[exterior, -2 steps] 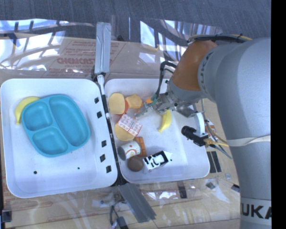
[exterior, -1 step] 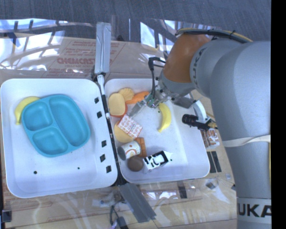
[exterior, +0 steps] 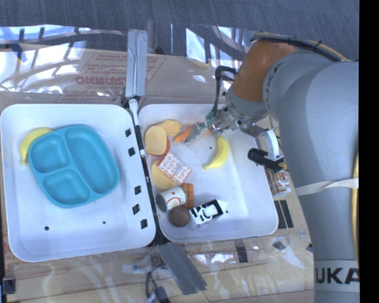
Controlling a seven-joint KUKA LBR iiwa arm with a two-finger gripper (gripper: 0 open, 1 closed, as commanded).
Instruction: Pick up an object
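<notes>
My gripper (exterior: 206,129) is low over the far part of the right bin (exterior: 249,197), under the grey arm and its orange band. Its tip is right beside a small orange carrot-like piece (exterior: 182,134); whether they touch is unclear. A yellow banana (exterior: 218,154) lies just in front of the gripper. To the left are a round orange-yellow piece (exterior: 156,141) and a tan bun (exterior: 171,127). Nearer the front lie a checkered packet (exterior: 175,167), a small can (exterior: 172,199), a brown ball (exterior: 179,216) and a black-and-white carton (exterior: 208,211).
The left bin (exterior: 25,232) holds a blue divided plate (exterior: 72,164) with a yellow banana-shaped piece (exterior: 29,141) tucked at its far left edge. A ridge with black clips (exterior: 137,169) separates the bins. The arm's bulk covers the right bin's right side.
</notes>
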